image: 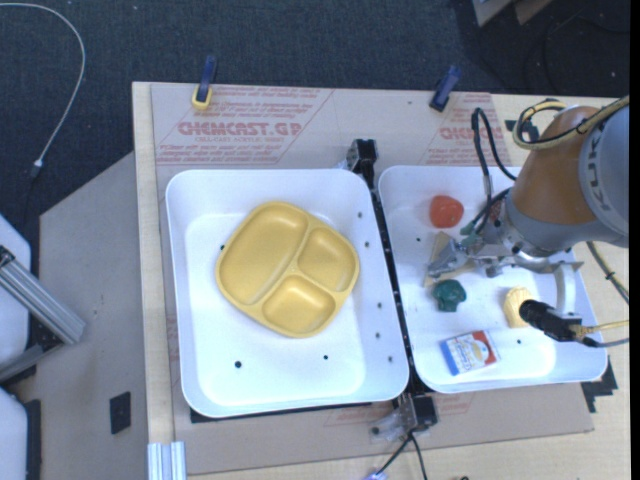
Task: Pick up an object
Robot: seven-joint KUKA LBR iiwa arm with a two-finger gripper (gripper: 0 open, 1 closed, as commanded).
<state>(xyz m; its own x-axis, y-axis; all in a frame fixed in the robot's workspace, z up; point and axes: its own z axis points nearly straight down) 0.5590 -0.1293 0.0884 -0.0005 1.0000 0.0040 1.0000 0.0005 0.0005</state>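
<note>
Yellow divided plate (288,280) (one, three compartments) lies in the left bin (190,298). Right bin (420,363) holds four things: orange ball (446,210), green object (449,294), yellow piece (514,306), small carton (468,352). Gripper (447,256) hangs between ball and green object; its state I cannot tell.

arm (575,183) cut off at right edge

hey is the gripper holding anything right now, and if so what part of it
It cannot be told. The gripper sits low in the right bin, just above the green object and below the orange ball, with nothing visibly between its fingers.
</note>
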